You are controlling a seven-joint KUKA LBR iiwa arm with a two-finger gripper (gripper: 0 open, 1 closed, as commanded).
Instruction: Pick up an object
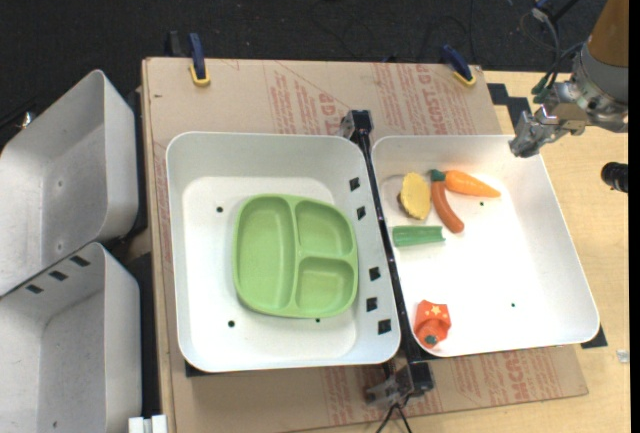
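The right white bin (pixel 540 251) holds an orange carrot (pixel 470 184), a red sausage (pixel 447 207), a yellow wedge (pixel 415 196), a green stick (pixel 418 236) and a red pepper (pixel 433 320) in its near left corner. My gripper (pixel 524 143) hangs at the bin's far right rim, well right of the carrot and touching none of the food. Nothing shows between its fingers.
The left white bin (pixel 200 221) carries a green divided plate (pixel 297 256). Two spare white bins (pixel 60 251) lean at the far left. Clamps (pixel 199 61) pin the cardboard sheet at the back, and cables lie on the dark floor beyond.
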